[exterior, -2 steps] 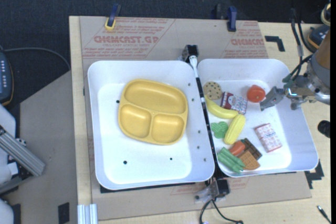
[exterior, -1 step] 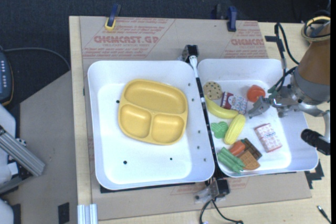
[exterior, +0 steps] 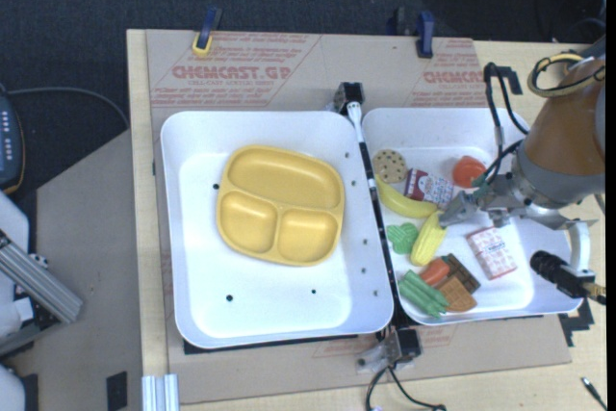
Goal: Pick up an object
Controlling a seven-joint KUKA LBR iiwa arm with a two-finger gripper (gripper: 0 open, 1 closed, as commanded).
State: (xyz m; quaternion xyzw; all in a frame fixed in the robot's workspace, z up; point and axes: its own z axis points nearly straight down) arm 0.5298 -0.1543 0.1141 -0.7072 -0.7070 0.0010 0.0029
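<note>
Cardboard-covered tabletop (exterior: 289,63): claw (exterior: 465,210), spread impossible to judge, hangs just right of the corn cob (exterior: 427,241), which lies near-upright.

The arm (exterior: 568,135) reaches in from the right, end effector (exterior: 460,210) low.

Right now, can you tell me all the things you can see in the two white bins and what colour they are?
divided plate: 1, yellow, middle of the left bin
cookie: 1, tan with dark spots, top left of the right bin
banana: 1, yellow, below the cookie
corn cob: 1, yellow, beside the banana
green toy food: 1, green, left of the corn cob
red packet: 1, red and white, right of the cookie
tomato: 1, orange-red, upper right bin
white card: 1, white with red print, lower right
green beans: 1 bunch, green, bottom edge
arm: 1, grey and orange, reaching from the right
fingers: over the right bin
</note>
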